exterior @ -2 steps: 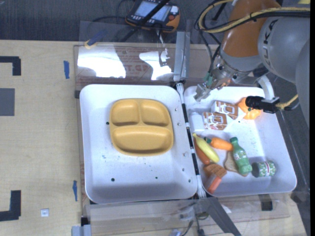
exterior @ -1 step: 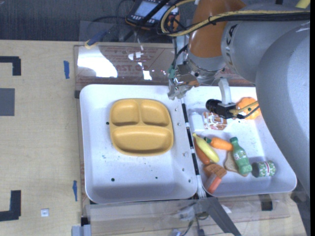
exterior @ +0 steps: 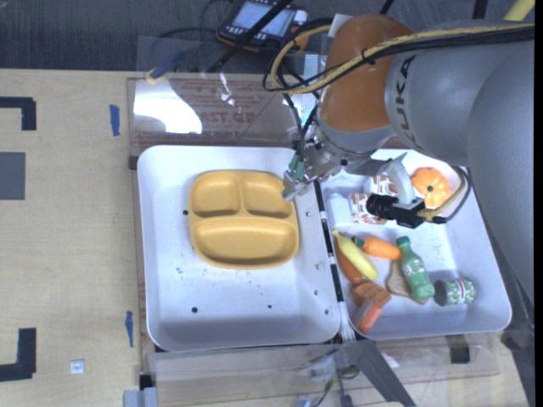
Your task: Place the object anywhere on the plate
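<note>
The claw (exterior: 297, 176) is hanging over the yellow plate's (exterior: 244, 219) right rim, w/ something small and green between its fingers, though I can't tell for sure. The arm (exterior: 399, 66) is reaching in from the right, bending down.

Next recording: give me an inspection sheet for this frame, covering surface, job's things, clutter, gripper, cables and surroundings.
Surface: two white bins, left bin and right bin, side by side on a bench.
Job's things: yellow divided plate in the left bin, nothing on it.
Clutter: right bin holds a banana, carrot, green bottle, can, orange.
Gripper: gripper at the plate's right edge; held object not discernible.
Cables: yellow cable looped over the arm.
Surroundings: handheld pendant behind the bins.
</note>
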